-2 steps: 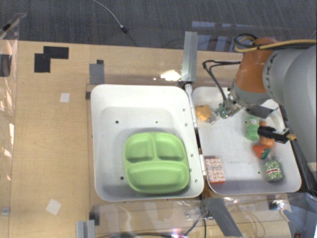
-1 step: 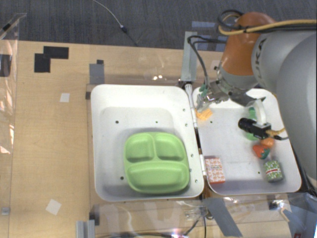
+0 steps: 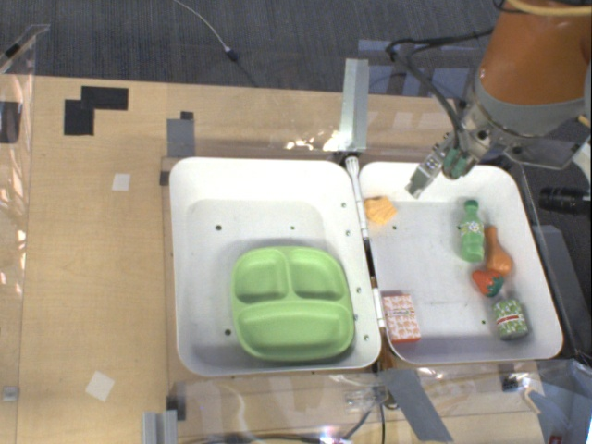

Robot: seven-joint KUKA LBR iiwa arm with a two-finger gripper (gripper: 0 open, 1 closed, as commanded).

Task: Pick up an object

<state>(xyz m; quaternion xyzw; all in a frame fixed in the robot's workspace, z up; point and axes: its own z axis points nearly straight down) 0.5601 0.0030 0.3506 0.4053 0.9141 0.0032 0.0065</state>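
My gripper (image 3: 435, 170) hangs over the back edge of the right bin (image 3: 435, 331), on the grey arm with the orange band. Just below and left of it a small orange-yellow block (image 3: 380, 210) lies by the divider. A green bottle (image 3: 471, 231) lies to the gripper's lower right, with an orange carrot-shaped toy (image 3: 498, 253) and a red piece (image 3: 485, 280) beside it. A green and white can (image 3: 510, 318) rests in the front right corner. A red and white box (image 3: 400, 316) sits at the front left of that bin.
The left bin (image 3: 199, 202) holds a green compartment tray (image 3: 292, 302) toward its front. A metal post (image 3: 354, 104) stands behind the divider between the bins. Black cables (image 3: 435, 63) run near the arm.
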